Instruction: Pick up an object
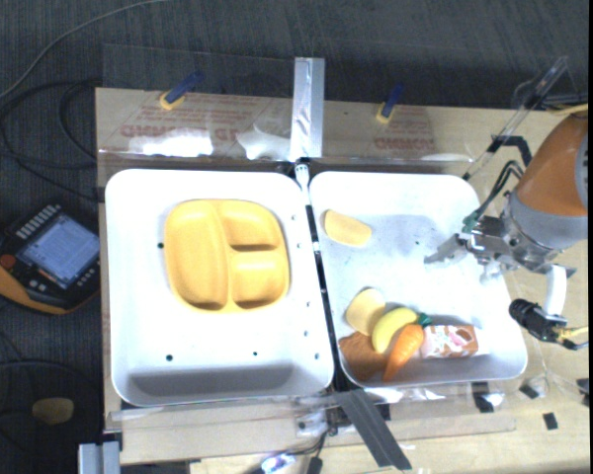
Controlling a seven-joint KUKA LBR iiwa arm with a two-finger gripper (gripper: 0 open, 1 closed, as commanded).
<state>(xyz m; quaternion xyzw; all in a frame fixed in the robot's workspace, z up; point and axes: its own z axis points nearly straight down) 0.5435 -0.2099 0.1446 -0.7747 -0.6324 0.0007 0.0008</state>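
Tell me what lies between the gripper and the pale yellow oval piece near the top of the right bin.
In the camera view, bare white bin floor separates the gripper from the pale yellow oval piece; nothing rests between them.

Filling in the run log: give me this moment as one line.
gripper: over right bin, holding nothing | toy food: piled in its near corner | yellow tray: left bin

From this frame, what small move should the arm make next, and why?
Probably shift the tool down-left toward the pile of toy food in the right bin. The tool sits over bare bin floor near the right wall, with nothing between its fingers, while most items cluster at the bin's near edge.
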